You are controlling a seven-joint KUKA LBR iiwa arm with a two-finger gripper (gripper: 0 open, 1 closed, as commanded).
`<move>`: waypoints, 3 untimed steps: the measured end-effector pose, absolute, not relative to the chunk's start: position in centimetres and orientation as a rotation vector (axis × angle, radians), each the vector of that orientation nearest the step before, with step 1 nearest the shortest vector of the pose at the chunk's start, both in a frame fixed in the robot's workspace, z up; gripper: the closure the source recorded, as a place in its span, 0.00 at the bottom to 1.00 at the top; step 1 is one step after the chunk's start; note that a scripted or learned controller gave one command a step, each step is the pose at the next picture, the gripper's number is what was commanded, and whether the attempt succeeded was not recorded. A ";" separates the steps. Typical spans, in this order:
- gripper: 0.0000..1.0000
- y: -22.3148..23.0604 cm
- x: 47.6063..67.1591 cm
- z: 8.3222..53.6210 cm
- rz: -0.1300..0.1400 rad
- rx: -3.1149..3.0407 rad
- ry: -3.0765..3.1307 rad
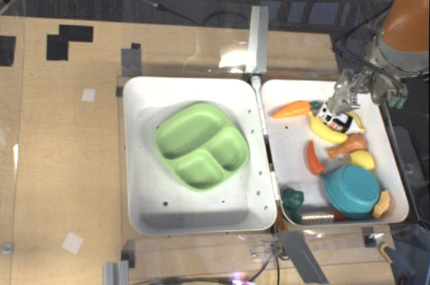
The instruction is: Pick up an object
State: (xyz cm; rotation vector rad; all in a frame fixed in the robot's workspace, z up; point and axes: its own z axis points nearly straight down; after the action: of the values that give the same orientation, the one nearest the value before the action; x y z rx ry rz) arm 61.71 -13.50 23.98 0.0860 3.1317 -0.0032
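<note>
Banana (327, 131), yellow and curved, lies in the right bin (396, 163), its long axis running from upper left to lower right. The gripper (342, 100) hangs just above it, near a small black-and-white toy (334, 119) resting on the fruit; whether its fingers are open or shut cannot be told. An orange carrot (290, 109) points left toward the divider. Below sit a red pepper (314, 159), a lemon (362, 159) and a glossy teal pot (352, 190), round and smooth. The left bin (144, 210) holds a green plastic tray (201, 146) with three compartments, set at a slant.
</note>
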 end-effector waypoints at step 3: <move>0.00 -10.7 65.4 9.0 -0.006 0.502 3.150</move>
State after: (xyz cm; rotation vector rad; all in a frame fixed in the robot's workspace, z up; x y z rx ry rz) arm 65.43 -10.74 9.02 0.5021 3.1497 -0.0062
